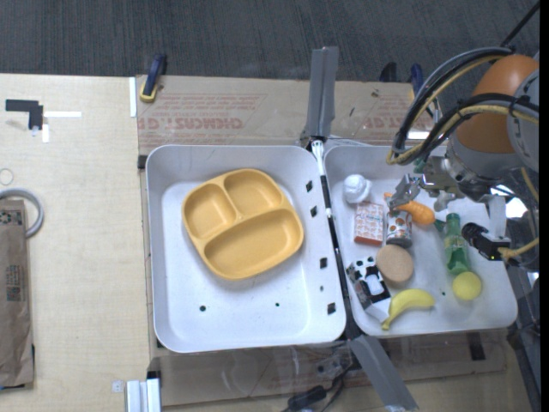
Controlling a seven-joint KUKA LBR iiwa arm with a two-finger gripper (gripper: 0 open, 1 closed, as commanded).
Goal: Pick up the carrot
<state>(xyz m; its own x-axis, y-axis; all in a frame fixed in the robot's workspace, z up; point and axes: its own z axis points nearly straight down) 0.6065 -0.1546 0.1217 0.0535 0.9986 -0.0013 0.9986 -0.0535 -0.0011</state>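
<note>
The carrot (415, 212), small and orange, lies in the right bin (429, 324) near its far side, between a red-and-white box (370, 224) and a green bottle (454, 242). My gripper (418, 192) hangs directly over the carrot's far end, very close to it or touching it. The metal wrist parts and cables hide the contact, so I cannot tell whether it has hold of the carrot. The arm's orange band (497, 101) shows at the upper right.
Crowded round the carrot in the right bin are a white cup (356, 187), a small can (398, 228), a brown disc (396, 264), a banana (407, 304), a lemon (467, 286) and a black-and-white item (367, 281). The left bin (171, 299) holds a yellow divided plate (244, 222).
</note>
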